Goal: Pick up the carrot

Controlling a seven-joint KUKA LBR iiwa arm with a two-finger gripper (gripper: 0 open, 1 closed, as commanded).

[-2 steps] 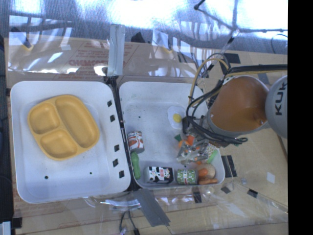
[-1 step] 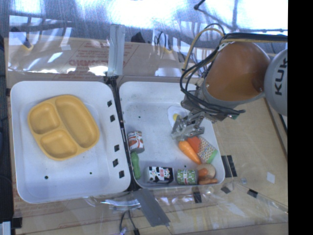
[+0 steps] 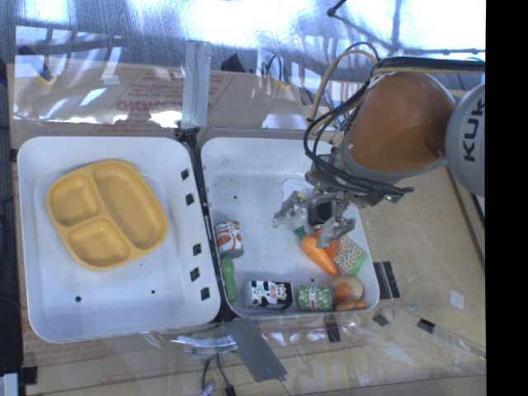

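The hand (image 3: 318, 218) hovers low in the right bin (image 3: 247, 172), whether released or clenched I cannot tell. Just below it lies the carrot (image 3: 319, 255), a short, bright orange taper slanting toward the bin's near right corner, beside a patterned packet (image 3: 350, 254)

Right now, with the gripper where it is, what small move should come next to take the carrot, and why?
Probably a short descent onto the carrot. The gripper hangs just above the carrot's upper end in the right bin, and a colourful packet lies against the carrot's right side, so it should come down straight.
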